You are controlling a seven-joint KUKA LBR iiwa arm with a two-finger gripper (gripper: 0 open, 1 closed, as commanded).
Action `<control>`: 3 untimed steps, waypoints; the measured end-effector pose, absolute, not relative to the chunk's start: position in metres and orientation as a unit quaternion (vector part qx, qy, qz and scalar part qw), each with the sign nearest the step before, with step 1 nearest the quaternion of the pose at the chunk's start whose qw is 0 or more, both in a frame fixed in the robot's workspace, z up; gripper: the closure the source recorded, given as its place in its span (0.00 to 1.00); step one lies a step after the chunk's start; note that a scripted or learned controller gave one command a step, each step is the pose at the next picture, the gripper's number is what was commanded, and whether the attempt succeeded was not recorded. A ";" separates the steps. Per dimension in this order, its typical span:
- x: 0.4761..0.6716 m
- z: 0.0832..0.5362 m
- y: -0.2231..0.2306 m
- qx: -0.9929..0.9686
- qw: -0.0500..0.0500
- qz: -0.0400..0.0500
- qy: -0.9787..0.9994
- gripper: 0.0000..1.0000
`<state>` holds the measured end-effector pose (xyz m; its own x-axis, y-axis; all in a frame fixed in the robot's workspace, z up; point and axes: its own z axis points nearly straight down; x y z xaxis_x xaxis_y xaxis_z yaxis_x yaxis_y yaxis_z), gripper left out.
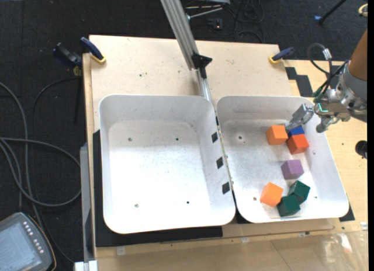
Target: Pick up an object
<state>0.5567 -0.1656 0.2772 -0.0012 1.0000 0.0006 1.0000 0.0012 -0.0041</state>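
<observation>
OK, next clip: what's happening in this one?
The arm reaches in from the right, with its gripper open over the far end of the right bin. The fingers hang just above a blue block wedged between two orange blocks, and nothing is held between them. A purple block, another orange block and two green blocks lie nearer the camera.

I work in a robotics lab: my table [175, 59] is a plywood board held by blue clamps [92, 48], carrying two white bins [158, 106], with black cables [35, 147] trailing over dark carpet [41, 18], a metal pole [178, 21] slanting overhead and a teach pendant [20, 246] lying nearby.
</observation>
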 end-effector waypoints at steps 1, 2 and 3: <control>0.557 0.279 -0.166 -0.707 0.000 0.000 -0.707 0.00; 0.560 0.220 -0.173 -0.708 0.002 0.002 -0.707 0.00; 0.557 0.155 -0.172 -0.707 0.003 0.002 -0.707 0.00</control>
<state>0.5572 -0.1724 0.1552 0.0010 1.0000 0.0012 1.0000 -0.0010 -0.0062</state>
